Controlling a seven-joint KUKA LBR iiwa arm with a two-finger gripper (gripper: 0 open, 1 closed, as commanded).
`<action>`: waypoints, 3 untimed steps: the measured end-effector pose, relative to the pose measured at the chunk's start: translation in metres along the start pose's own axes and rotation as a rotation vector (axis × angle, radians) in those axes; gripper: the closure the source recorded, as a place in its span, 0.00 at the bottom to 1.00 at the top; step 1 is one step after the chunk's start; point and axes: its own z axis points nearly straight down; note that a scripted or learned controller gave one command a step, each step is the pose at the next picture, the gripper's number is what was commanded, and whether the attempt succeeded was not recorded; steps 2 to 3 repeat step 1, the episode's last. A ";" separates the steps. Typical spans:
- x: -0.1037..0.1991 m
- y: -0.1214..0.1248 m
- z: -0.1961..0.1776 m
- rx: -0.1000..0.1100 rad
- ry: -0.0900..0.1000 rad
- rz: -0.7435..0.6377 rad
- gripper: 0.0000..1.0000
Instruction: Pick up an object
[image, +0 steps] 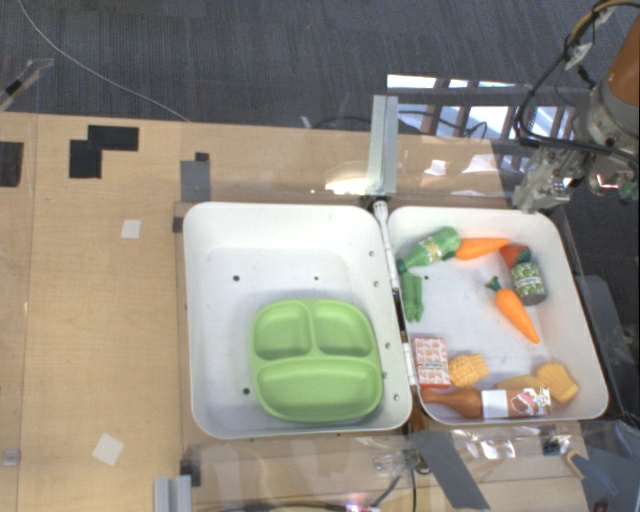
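Observation:
The right bin holds several toy foods. Along its far side lie a green bottle, an orange carrot and a small dark can with a red top. A second carrot lies below the can. A green bean pod rests by the left wall. Near the front lie a red and white box, a corn piece, a brown sauce bottle and a tan biscuit. My gripper hangs above the bin's far right corner, apart from every object, with nothing seen in it.
In the left bin a green divided plate sits toward the front. A metal post rises behind the wall shared by the two bins. Cables and a metal frame crowd the far right behind the bins.

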 end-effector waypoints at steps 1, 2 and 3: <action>-0.003 0.000 -0.014 0.002 -0.012 -0.001 1.00; -0.003 0.000 -0.014 0.002 -0.012 -0.001 1.00; -0.003 0.000 -0.014 0.002 -0.012 -0.001 1.00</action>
